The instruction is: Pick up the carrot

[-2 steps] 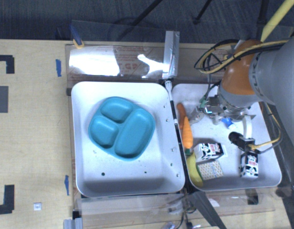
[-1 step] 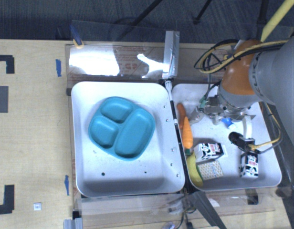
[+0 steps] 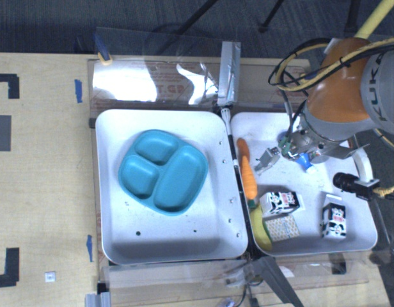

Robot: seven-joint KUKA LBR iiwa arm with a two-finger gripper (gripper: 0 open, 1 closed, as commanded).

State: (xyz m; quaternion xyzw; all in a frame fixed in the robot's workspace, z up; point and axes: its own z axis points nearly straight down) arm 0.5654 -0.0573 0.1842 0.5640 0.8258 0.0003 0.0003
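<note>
Two bins sit side by side below us, and the carrot [image 3: 249,178] lies in the right bin [image 3: 362,243], pressed along its left wall, running top to bottom. A sausage [image 3: 242,148] touches its upper end and a banana [image 3: 260,228] lies just past its lower end. Our gripper [image 3: 268,159] hangs near the carrot's upper half, to its right, with nothing between the fingers; they look spread a little, narrow rather than wide, though the metal is small and glinting and we would not swear to the gap.

We judge the reach is under way and the grasp not yet made. Several things could spoil it. The carrot hugs the wall, so one finger may have no room to drop on the far side and could land on the rim instead. The sausage sits so close that a closing grip might catch it too, or take it alone. The carrot is smooth and tapering, and a pinch near the end could squeeze it out.

A plate [image 3: 164,171] rests in the left bin [image 3: 114,235], well apart from all this. Two cartons [image 3: 281,202] and a cracker box [image 3: 281,227] lie nearby.

Our wrist and cables cover the right bin's upper corner. A blue thing [image 3: 304,162] under the wrist is too hidden to name.
</note>
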